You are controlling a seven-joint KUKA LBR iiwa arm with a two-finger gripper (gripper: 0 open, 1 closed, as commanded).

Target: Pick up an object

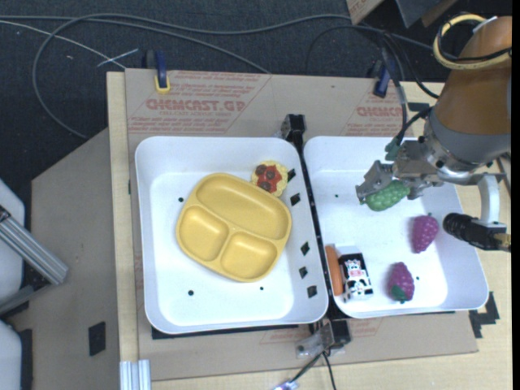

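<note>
Gripper point(387, 187) low in the right bin point(325, 218), fingers closed around a green pickle point(387, 197), evidently mid-pick. Beside the pickle, toward the bin's front: two purple grape bunches point(423, 232), a carrot point(333, 270), a small cow point(354, 275), spread apart for easy grabbing.

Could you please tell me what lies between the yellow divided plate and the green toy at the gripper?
In the camera view, between the yellow plate and the green toy lie the two bins' meeting walls with black clips, then bare white floor of the right bin.
</note>
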